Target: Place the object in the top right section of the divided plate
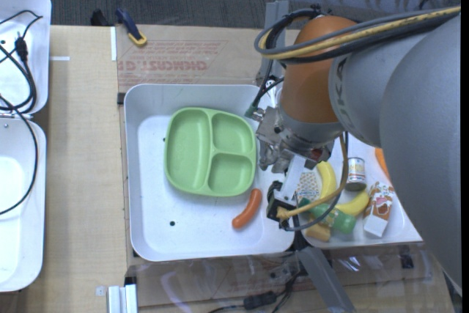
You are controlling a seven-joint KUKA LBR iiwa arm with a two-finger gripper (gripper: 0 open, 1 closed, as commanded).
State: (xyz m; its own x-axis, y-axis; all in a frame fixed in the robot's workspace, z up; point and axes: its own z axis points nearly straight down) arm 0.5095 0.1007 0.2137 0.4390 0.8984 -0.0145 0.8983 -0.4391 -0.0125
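Note:
A light green divided plate (211,152) with three sections lies in the left bin (146,231); all its sections look bare. An orange sausage-shaped toy (247,209) lies on the bin floor just off the plate's near right corner. My gripper (270,157) hangs below the orange-banded wrist at the plate's right edge, over the wall between the two bins. The wrist covers it from above, and I see nothing held under it.
The right bin (399,234) holds a yellow banana (329,183), a small can (355,172), a small carton (378,210) and a green piece (341,225). The arm's grey body covers most of that bin. Cardboard (183,59) lies behind the bins.

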